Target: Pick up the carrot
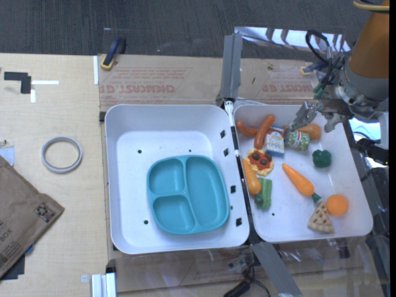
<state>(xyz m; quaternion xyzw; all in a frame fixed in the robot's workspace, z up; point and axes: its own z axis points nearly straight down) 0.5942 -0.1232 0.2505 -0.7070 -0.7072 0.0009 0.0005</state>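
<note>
Carrot (298,180) is seen lying untouched mid right bin (359,228), between a broccoli (321,158) and a pizza slice (320,218). Farther back, the gripper (304,119) is held open over a can (297,140); grasping remains undone.

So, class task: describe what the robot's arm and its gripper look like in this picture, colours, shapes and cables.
The arm enters from the right as a thick rounded body, with a broad orange section above a grey wrist. Black cables loop beside it near the top. The gripper at its end is a small metallic grey assembly with thin dark jaws, and a touch of green wiring shows near the wrist.
</note>
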